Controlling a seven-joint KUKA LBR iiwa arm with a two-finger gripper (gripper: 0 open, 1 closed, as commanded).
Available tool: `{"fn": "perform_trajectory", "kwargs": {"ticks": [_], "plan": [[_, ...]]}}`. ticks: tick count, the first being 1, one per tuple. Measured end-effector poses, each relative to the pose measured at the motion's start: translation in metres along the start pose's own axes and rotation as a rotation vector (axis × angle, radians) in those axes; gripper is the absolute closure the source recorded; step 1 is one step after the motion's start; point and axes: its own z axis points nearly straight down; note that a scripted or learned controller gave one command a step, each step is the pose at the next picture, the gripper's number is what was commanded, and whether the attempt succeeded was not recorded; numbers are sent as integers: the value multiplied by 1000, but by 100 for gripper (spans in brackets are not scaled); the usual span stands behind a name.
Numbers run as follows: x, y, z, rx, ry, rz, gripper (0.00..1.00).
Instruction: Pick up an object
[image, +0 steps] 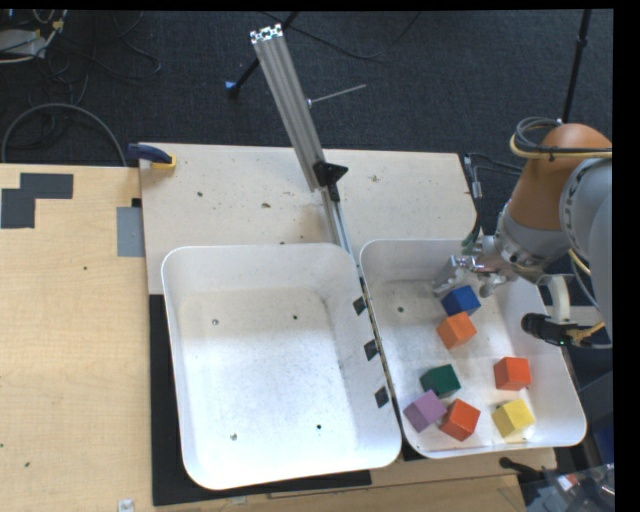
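Here the right bin (560, 425) holds seven blocks: three orange, one each blue (461, 299), green, purple, yellow; gripper (458, 276) above blue, grip state unclear.

Two bins side by side on table (250, 190); seven blocks (460, 415) in right bin (400, 262); tool (460, 272) over its rear.

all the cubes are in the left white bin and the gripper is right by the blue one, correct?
Not quite: the cubes lie in the right white bin, not the left. The camera view shows the gripper right by the blue cube.
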Motion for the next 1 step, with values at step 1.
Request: {"fn": "perform_trajectory", "kwargs": {"ticks": [1], "plan": [[0,0,-11,0,-1,-4,100]]}}
